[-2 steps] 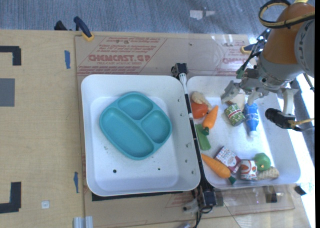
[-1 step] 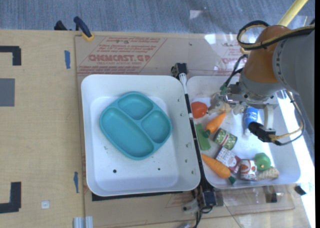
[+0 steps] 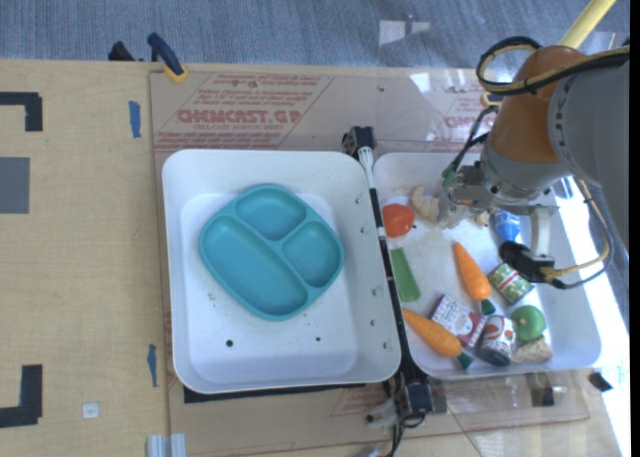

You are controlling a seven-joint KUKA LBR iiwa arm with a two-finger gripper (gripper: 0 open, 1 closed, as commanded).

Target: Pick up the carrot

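While the gripper [image 3: 462, 197] hovers, jaw state untellable, note two carrots [image 3: 472, 272] [image 3: 432, 333]; your grasp may snag the crowding can [image 3: 510, 283].

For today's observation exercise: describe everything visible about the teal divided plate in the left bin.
The teal divided plate lies flat in the left bin, toward its upper middle. It looks like smooth plastic, rounded in outline, with three compartments separated by raised ridges: two smaller ones and one long one. Nothing sits in it, and it touches only the bin floor.
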